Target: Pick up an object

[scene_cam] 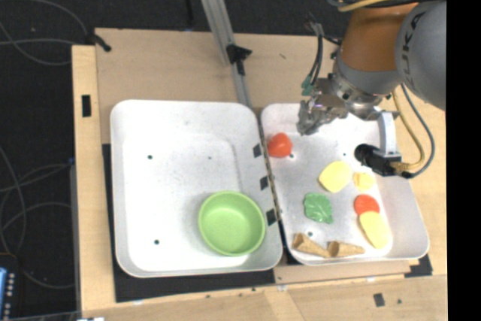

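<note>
Red, round and small, the tomato (279, 145) lies near the hand (308, 124), whose grip state I cannot tell

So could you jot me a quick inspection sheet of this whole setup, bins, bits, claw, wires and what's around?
Surface: wooden bench bearing the left bin and right bin, side by side.
Job's things: in the right bin, a red ball, yellow piece, green piece, small yellow block, red-and-yellow piece, two cones.
Clutter: green bowl in the left bin.
Grippers: claw hangs above the right bin's far end, right of the red ball; nothing seen held.
Cables: loops at the arm's wrist; thin wires on the dark floor.
Surroundings: slanted metal pole.
</note>
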`<act>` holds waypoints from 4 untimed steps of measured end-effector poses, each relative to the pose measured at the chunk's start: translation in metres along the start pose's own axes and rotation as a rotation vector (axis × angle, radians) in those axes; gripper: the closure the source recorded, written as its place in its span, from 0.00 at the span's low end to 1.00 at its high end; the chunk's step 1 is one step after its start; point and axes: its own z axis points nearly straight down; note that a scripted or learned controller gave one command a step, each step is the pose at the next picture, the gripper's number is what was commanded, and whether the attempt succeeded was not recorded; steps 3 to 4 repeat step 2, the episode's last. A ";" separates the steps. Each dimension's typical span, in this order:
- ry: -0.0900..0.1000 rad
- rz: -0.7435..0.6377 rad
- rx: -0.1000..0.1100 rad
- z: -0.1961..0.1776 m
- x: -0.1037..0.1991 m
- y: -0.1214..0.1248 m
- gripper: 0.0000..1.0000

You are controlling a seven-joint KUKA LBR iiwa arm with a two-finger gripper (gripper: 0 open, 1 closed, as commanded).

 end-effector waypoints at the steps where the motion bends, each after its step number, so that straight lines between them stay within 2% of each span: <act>1: 0.002 -0.003 0.000 0.000 0.060 -0.020 1.00; 2: 0.003 -0.003 0.000 0.000 0.102 -0.032 1.00; 4: 0.003 -0.003 0.000 0.000 0.102 -0.032 1.00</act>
